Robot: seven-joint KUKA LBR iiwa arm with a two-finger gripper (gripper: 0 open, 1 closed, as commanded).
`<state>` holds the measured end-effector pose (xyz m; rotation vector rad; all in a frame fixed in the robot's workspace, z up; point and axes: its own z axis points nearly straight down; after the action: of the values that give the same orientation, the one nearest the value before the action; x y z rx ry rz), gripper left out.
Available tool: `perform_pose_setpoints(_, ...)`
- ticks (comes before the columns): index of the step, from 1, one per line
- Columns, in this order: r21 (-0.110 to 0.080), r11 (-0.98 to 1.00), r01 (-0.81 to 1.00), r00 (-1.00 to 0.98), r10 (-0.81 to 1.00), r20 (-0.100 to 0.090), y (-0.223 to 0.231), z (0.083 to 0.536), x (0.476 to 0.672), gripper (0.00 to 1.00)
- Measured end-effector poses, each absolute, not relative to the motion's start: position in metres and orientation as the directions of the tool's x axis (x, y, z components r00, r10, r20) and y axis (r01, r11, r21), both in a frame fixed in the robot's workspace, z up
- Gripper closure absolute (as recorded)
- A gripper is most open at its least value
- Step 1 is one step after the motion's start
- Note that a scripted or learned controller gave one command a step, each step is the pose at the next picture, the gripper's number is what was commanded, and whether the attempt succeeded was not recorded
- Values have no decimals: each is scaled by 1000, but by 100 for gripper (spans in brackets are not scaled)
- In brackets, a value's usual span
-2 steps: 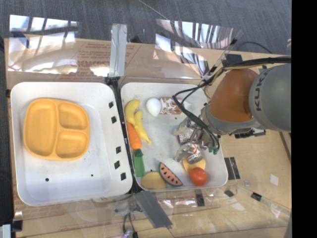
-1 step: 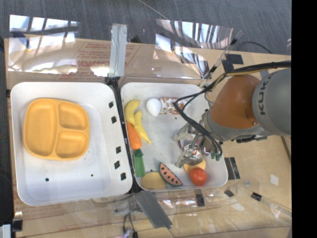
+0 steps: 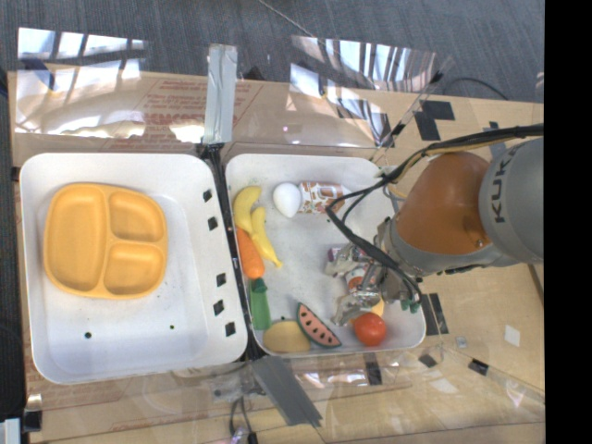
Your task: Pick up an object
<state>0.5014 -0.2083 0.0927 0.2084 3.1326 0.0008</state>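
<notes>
The claw point(image 3: 359, 296) hangs low in the right shallow white bin point(image 3: 305, 169) beside a round red tomato point(image 3: 369, 328), its grip apparently unreadable.

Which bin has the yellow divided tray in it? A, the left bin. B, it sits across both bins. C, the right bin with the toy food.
A: the yellow divided tray lies flat in the left bin, apart from the banana, carrot and tomato that sit in the right bin.
</notes>
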Motion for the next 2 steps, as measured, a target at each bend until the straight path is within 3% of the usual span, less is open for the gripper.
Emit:
perform_pose_setpoints(1, 1, 957, 289, -957, 289, 0, -194, 92, 506, 0)
perform_pose_setpoints(2, 0, 933, 360, -933, 360, -4, -194, 93, 526, 0)
